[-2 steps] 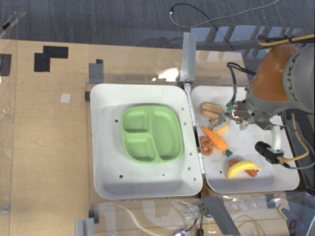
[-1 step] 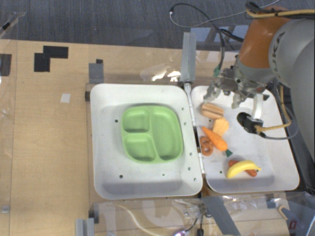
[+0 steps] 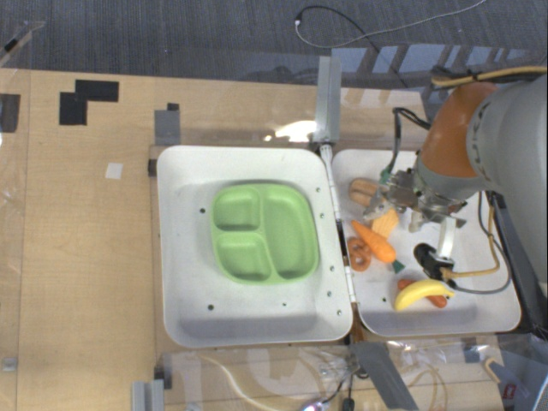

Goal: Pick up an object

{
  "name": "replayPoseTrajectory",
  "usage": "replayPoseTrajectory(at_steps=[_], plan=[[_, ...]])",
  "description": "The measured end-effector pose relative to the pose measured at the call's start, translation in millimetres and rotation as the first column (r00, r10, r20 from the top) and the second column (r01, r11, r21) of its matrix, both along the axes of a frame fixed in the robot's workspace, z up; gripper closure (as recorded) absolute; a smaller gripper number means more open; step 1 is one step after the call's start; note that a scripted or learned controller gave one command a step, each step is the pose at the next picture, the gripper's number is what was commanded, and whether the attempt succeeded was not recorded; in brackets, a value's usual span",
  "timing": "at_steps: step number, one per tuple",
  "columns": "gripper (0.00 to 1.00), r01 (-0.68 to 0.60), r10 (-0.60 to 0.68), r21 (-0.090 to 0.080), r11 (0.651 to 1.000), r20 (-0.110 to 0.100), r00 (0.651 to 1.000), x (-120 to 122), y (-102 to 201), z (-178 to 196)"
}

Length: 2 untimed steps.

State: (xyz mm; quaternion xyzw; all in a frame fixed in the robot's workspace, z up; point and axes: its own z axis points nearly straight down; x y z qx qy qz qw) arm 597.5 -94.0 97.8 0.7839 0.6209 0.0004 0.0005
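Banana [image 3: 421,294] lies nearest us, at the front of the right bin [image 3: 490,313], with a small red piece [image 3: 440,302] at its right end. Just behind it and to the left we see a carrot [image 3: 377,240] lying aslant, and an orange ring [image 3: 358,256] touching the carrot's left side. Behind the carrot sits a yellow wedge [image 3: 387,223], and farther back a brown roll [image 3: 363,189] near the bin's rear left corner. All of these are candidates for the pick, and all rest on the bin floor.

The gripper [image 3: 409,198] hangs over the back group, just right of the wedge and the roll. The wrist hides its tip, so we cannot tell whether it is wide or narrow, and we see nothing held in it. Across the divider, the left bin [image 3: 184,315] bears a green plate [image 3: 261,232], well apart from the arm.

We judge that the task is at the approach step, with nothing lifted yet. The wedge and the roll look like the likeliest targets, being nearest the gripper. We think the next move calls for centring over one of them, descending to the floor, and closing without nudging the carrot. The crowding there could spoil the grasp.
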Motion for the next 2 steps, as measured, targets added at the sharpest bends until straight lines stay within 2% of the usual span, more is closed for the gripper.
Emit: replayPoseTrajectory(at_steps=[1, 2], plan=[[1.0, 0.0, 0.0, 0.001, 1.0, 0.005, 1.0, 2, 1, 12], [1.0, 0.136, -0.136, 0.001, 0.991, 0.003, 0.991, -36, 18, 88]])
